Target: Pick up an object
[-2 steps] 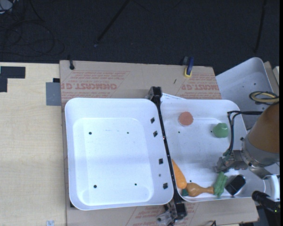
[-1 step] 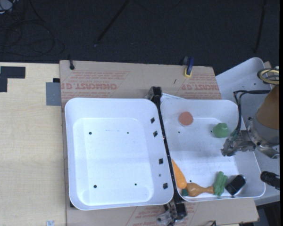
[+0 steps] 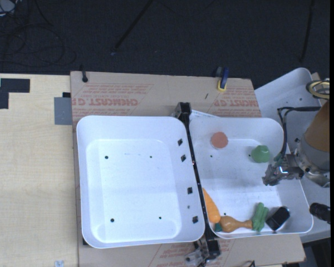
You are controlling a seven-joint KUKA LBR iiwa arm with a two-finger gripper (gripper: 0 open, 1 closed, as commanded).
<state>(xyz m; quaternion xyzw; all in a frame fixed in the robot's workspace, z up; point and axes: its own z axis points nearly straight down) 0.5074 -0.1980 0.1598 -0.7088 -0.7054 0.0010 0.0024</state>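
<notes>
The left bin [image 3: 94,149] adjoins the right bin [image 3: 239,128], which holds an orange carrot [image 3: 211,205], pink ball [image 3: 219,141], green cup [image 3: 260,153] and black block [image 3: 278,218], with the hand [image 3: 274,176] just below the cup, grip unclear.

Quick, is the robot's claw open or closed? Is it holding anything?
Gripper: over the right bin; open or closed cannot be told, and nothing is seen between its fingers.

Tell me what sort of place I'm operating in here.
Most likely a robotics lab test bench, not a home or shop. Two white bins sit on cardboard sheets, cables lie loose on dark floor behind, and small toy-like items such as a carrot are there for grasp trials.
</notes>
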